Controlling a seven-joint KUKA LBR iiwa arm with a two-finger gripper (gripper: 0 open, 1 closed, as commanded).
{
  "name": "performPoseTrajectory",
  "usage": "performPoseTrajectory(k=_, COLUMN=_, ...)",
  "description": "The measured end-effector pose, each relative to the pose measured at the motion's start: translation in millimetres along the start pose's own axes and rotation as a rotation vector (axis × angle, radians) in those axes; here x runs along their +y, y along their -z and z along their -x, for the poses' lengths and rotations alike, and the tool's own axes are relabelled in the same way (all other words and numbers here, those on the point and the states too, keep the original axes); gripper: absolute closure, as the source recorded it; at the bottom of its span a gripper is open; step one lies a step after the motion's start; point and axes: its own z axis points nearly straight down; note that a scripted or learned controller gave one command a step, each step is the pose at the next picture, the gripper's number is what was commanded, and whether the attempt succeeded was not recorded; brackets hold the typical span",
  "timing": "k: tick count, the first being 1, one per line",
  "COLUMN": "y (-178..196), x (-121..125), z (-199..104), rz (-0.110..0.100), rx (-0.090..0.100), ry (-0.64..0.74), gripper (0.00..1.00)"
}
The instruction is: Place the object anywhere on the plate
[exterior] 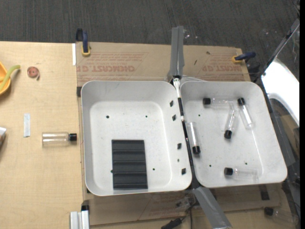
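Gripper state cannot be told; 5 vials lie in the right bin, the plate in the left.
On the wooden bench [38, 185] at far left sit an orange and yellow object [5, 78], a small brown disc [32, 72], a white strip [26, 125] and 1 clear spare vial [58, 137] with a black cap. The left bin [95, 92] holds the black ribbed plate [128, 164], flat near its front wall. In the right bin [267, 142], 1 capped vial [193, 137] lies along the left wall, 3 vials [230, 125] cluster toward the back, overlapping or touching, and 1 vial [240, 173] rests near the front wall. All 5 are well apart from the plate.
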Motion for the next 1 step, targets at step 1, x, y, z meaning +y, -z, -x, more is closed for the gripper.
performPoseTrajectory(k=1, y=0.4, x=-39.3, z=-10.6, rz=-0.001, rx=0.0, ry=-0.004, gripper=0.0)
